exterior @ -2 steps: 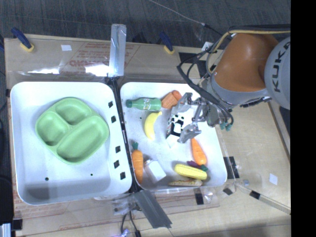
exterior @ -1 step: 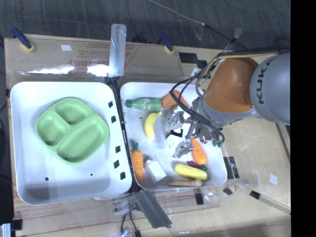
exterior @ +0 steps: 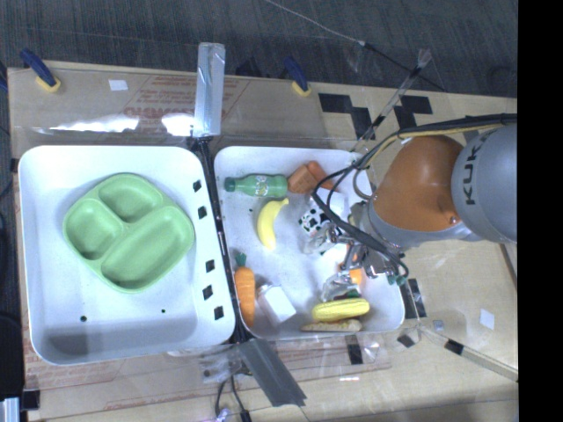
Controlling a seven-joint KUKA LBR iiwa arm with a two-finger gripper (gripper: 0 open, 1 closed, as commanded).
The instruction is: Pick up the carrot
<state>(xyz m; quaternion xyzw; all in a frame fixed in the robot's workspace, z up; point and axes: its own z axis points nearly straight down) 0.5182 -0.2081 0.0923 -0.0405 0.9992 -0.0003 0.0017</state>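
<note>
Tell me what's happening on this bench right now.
A grey robot arm reaches from the right into the right bin, its gripper low near a corn cob. The carrot it should pick up lies untouched by the bin's left wall. A banana and green bottle sit nearby; the left bin holds a green divided plate.

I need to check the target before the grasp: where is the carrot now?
The carrot lies in the right bin, against its left wall near the front corner, beside a white block.
</note>
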